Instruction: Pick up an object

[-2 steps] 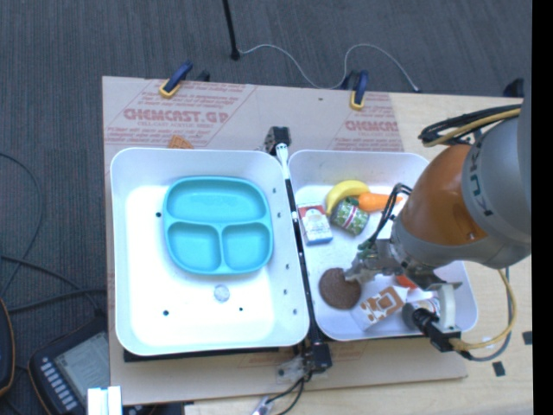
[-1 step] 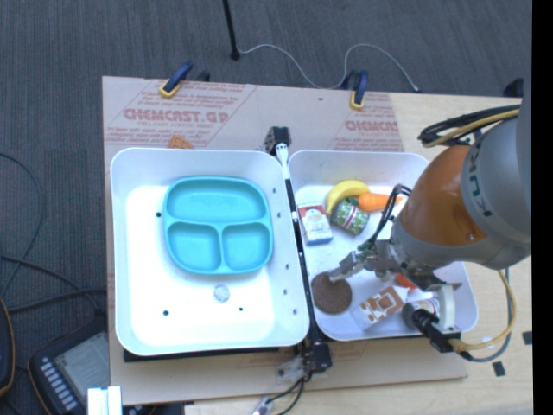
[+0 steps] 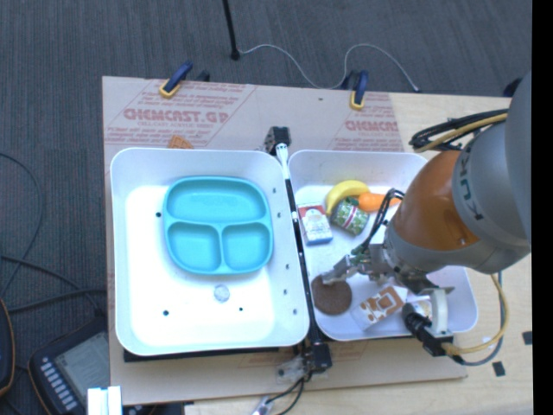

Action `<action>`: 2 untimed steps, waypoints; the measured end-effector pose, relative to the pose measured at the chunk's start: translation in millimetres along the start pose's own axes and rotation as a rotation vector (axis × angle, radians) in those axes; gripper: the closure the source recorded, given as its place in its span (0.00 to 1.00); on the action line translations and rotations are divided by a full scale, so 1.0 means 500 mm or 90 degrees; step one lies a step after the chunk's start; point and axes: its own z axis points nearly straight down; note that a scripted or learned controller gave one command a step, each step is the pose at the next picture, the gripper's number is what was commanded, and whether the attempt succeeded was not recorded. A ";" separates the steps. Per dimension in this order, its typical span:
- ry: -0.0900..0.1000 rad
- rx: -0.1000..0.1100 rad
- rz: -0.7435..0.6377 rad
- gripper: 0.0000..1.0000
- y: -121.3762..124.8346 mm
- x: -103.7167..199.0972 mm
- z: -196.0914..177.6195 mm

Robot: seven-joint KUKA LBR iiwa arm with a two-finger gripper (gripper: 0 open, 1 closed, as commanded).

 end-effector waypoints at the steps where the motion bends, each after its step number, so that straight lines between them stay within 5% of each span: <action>1: 0.000 -0.002 0.000 1.00 0.004 -0.001 -0.023; 2: 0.000 -0.001 -0.001 0.00 0.002 0.000 -0.021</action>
